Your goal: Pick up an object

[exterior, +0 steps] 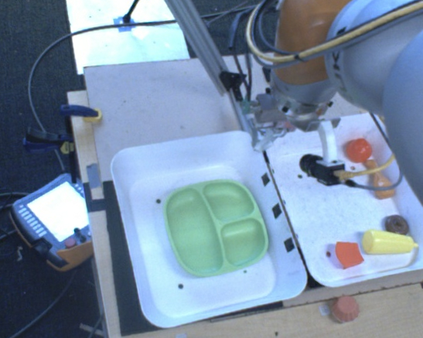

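Gripper (265,132) hangs just past far right corner of green tray (216,226) (open or clenched, you cannot tell); orange block (348,253), yellow bottle (388,242) right of tray.

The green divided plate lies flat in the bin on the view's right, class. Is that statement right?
Not quite. The green divided plate lies flat in the bin on the view's left, not in the bin on the view's right. The camera view shows this.

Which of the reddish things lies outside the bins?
The round disc on the bench's front edge; the ball and block lie in the right bin.
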Motion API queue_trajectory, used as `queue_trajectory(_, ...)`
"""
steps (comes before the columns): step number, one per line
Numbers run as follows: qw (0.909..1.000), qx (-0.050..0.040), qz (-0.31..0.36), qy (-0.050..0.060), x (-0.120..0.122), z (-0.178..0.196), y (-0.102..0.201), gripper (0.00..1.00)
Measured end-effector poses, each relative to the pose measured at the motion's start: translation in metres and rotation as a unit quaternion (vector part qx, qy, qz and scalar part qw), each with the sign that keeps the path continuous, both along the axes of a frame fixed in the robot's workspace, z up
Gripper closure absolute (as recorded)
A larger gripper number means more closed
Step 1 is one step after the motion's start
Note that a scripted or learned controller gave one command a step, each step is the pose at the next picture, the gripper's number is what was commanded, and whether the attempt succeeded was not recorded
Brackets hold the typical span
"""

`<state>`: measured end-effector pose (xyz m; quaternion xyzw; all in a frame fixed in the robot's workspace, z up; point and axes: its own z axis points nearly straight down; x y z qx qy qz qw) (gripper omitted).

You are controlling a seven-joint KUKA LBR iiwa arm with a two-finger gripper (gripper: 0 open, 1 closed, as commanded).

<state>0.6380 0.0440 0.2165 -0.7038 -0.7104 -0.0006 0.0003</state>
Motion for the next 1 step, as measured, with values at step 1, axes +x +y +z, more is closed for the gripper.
queue_trajectory(1,1.0000,0.0004,0.000,0.000,-0.0091,-0.0060,0.0517,1.00)
